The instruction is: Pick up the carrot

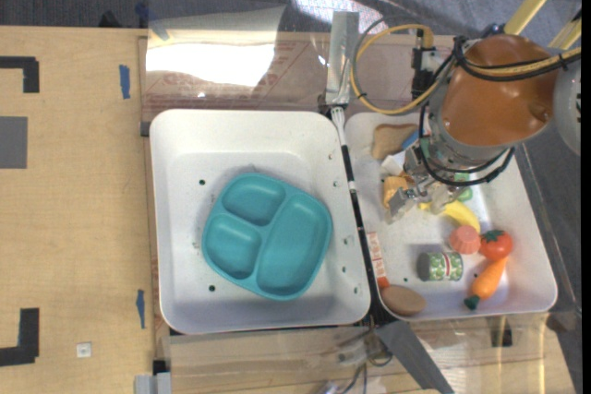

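Camera view, from the left: a teal divided plate [267,236] sits in the left bin [175,143]. In the right bin [534,198], the gripper [413,189] hangs over the upper clutter; its state cannot be told. The carrot [488,279] lies near the lower right corner, below a tomato [496,244]. The approach seems unfinished; next the arm must travel toward that corner and descend.
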Motion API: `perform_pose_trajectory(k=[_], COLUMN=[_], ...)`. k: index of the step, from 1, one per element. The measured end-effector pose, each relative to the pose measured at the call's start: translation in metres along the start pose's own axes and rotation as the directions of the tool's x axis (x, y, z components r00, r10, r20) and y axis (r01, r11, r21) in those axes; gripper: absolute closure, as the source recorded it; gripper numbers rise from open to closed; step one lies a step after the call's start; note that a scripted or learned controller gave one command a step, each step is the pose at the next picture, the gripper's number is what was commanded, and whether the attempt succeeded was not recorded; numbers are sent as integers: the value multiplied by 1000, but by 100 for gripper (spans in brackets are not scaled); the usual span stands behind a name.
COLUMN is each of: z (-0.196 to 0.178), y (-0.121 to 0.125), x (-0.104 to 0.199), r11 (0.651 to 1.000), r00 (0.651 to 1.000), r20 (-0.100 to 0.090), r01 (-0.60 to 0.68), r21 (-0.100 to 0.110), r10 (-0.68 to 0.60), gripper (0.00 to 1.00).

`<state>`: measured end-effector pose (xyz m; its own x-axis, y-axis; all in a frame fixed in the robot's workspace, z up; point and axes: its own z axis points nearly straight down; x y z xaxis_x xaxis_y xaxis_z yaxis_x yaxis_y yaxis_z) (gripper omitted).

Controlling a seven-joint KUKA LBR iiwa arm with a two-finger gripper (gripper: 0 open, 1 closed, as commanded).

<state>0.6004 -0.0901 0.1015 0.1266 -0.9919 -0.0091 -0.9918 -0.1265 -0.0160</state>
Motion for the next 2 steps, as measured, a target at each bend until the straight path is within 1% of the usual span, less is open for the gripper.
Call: perform_pose_trajectory(k=[1, 2], z=[13, 1], y=[-19, -22], x=[8, 5], r11=[999, 999], r00=[999, 999], r20=[-6, -1], r01=[46, 43], r21=[-9, -2], r10=[-46, -43], gripper=[0, 100])
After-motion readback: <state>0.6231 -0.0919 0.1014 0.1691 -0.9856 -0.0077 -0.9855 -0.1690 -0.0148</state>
